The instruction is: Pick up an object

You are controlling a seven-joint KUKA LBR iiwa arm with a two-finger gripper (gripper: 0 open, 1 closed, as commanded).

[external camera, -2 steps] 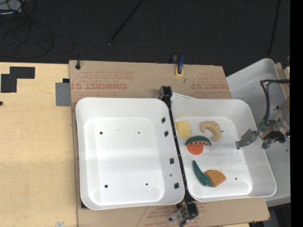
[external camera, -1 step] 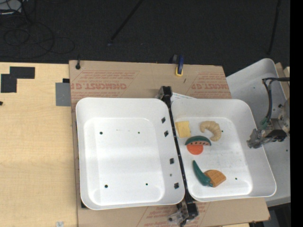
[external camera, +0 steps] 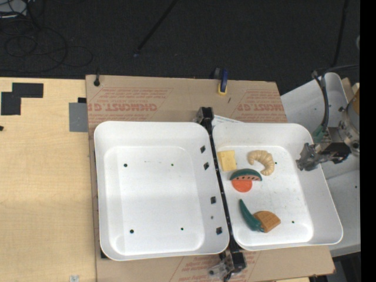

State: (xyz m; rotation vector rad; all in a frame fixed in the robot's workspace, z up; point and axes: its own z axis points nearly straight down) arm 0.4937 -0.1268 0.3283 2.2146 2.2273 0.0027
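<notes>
The camera view looks down on a bench [external camera: 41,175] carrying two shallow white bins side by side on a sheet of printed cardboard [external camera: 176,98]. The left bin [external camera: 106,157] shows its bare white floor with a few small dark dots. The right bin [external camera: 317,216] holds five small things. A pale yellow block [external camera: 227,160] lies near the divider, and a tan croissant-shaped piece [external camera: 262,160] sits just beside it to the right. Below them a watermelon slice [external camera: 244,180], red with a green rind, lies near the bin's middle. Toward the front, a dark green pepper-like piece [external camera: 249,216] touches a brown bread-like wedge [external camera: 268,221]. The gripper [external camera: 306,157] hangs at the right bin's right rim, well apart from all the objects; whether its jaws are open or closed cannot be told from this angle. Nothing is seen between them.
</notes>
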